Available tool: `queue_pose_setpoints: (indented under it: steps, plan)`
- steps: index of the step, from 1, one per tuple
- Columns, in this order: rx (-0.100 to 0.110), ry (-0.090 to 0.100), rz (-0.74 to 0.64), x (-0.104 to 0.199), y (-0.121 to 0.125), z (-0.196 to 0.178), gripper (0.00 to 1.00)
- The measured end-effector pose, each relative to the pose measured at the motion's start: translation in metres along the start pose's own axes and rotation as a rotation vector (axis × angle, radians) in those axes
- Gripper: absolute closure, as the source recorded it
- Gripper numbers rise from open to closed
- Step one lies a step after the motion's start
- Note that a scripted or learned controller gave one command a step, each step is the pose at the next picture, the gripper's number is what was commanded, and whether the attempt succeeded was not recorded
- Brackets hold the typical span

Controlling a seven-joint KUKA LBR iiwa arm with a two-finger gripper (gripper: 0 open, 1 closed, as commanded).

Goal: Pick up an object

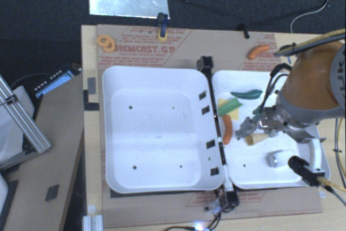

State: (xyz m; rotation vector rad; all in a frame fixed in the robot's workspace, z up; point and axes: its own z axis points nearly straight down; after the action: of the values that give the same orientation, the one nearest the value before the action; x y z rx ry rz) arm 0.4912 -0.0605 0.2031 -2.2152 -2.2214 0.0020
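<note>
My gripper (247, 127) hangs over the middle of the right bin (254, 181), reaching in from the right. Just left of it lies a red-orange sausage (227, 130), close to the bin's left wall. A small tan piece (251, 140) lies right under the gripper's tip. Farther back are a green pepper (246, 94) and an orange carrot with a green top (230, 106), next to a yellow bit (221, 101). A small grey metal piece (273, 159) rests near the bin's front right. Nothing is visibly held.
The left bin (157, 127) stands beside the right one, with a black clip strip (213, 116) along their shared wall. On the bench behind lie an orange sausage (258, 52), a pretzel-like ring (106, 43) and a yellow clamp (162, 27).
</note>
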Motion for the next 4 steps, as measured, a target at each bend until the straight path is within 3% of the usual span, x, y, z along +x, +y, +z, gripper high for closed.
queue_pose_setpoints:
  steps: [1,2,3,4]
  plan:
    - [-0.003,0.001,-0.009,0.077,-0.004,0.020,0.00]
    - [-0.021,-0.014,0.013,0.133,0.000,0.049,0.00]
    - [-0.022,-0.001,0.002,0.098,-0.002,-0.107,0.00]
    - [-0.010,-0.002,-0.005,0.101,-0.003,-0.109,1.00]
